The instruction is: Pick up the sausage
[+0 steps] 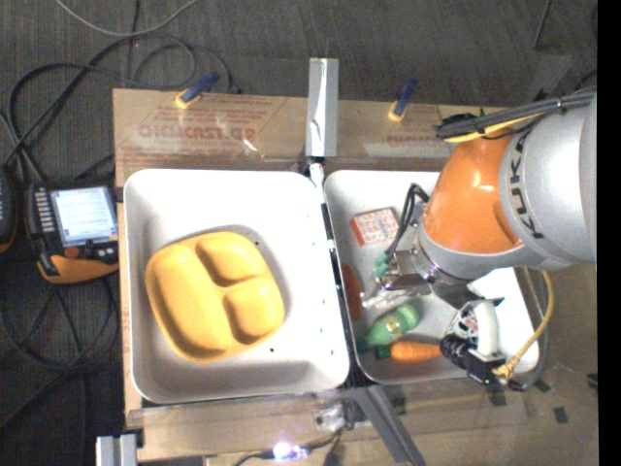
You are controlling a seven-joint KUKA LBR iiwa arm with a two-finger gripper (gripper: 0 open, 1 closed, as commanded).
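Arm reaches in from the right, wrist low over the right bin point(342, 223). Hand point(396, 282) points down; can't tell its grip state. Sausage point(351, 290) lies along that bin's left wall, just left of the hand, apart from it.

Dark carpet floor point(243, 17); trailing cables point(97, 61), wooden bench point(223, 129)
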